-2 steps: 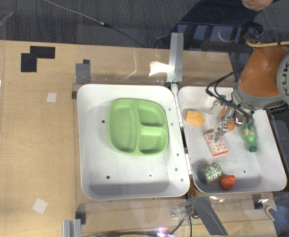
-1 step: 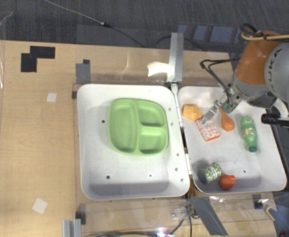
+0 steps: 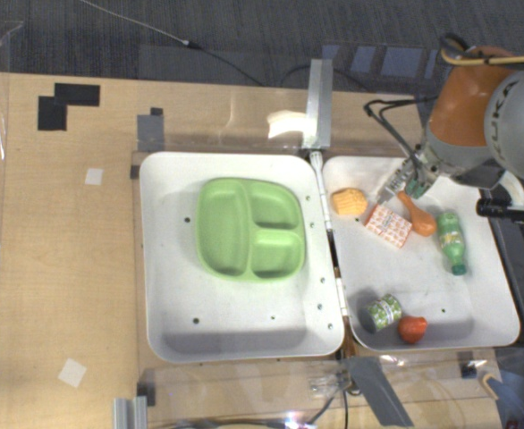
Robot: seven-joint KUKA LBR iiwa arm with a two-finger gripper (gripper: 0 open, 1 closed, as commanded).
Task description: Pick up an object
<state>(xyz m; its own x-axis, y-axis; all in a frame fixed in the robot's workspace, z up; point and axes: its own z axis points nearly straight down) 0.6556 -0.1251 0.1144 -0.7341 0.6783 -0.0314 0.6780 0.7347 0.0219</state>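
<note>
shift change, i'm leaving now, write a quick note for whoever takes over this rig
End effector: low in the right bin, over the pink patterned packet; grip state unclear.
Right bin also holds a yellow piece, orange carrot-shaped toy, green bottle, small green can and red piece.
Left bin holds the green divided plate.
Done: nothing visibly lifted.
Left: grasp and lift one object.

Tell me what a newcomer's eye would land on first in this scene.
The green divided plate stands out, lying alone in the left bin. Next comes the arm's orange band at upper right, with the gripper lowered over the right bin near a pink patterned packet. Small items scatter that bin: a green bottle, a yellow piece, a red piece.
</note>
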